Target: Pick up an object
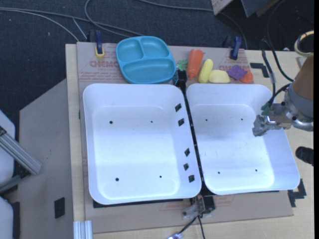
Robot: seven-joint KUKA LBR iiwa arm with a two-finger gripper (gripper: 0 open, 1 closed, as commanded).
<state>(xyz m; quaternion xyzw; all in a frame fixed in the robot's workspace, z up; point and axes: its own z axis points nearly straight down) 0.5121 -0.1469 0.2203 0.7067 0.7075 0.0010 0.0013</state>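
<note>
The camera looks down at a slant on a wooden bench [75, 148] that carries two shallow white bins side by side. The left bin [99, 108] and the right bin [279, 168] touch along their inner rims, where a row of small black tabs runs down the seam.

The arm [304, 91] comes in from the right edge of the bench, and its gripper [259, 126] hangs over the right side of the right bin, near that bin's right rim and about halfway along it. The metal tip is small and blurred against the white floor, so I cannot tell how its grip stands. Nothing shows between it and the bin floor.

The things to pick lie outside the bins, on the strip of bench along its far edge. A blue divided plate [145, 59] sits at the far edge behind the left bin, overlapping that bin's far rim. Behind the right bin, a row of toy foods lies close together: an orange carrot [195, 62], tilted, then a yellow corn cob [206, 69] just beside it, a pale yellow lemon [219, 76] touching the bin's far rim, and a purple piece [237, 73] with something orange at its right. Two blue clamps [99, 41] grip the far edge of the bench, one near each far corner.
</note>
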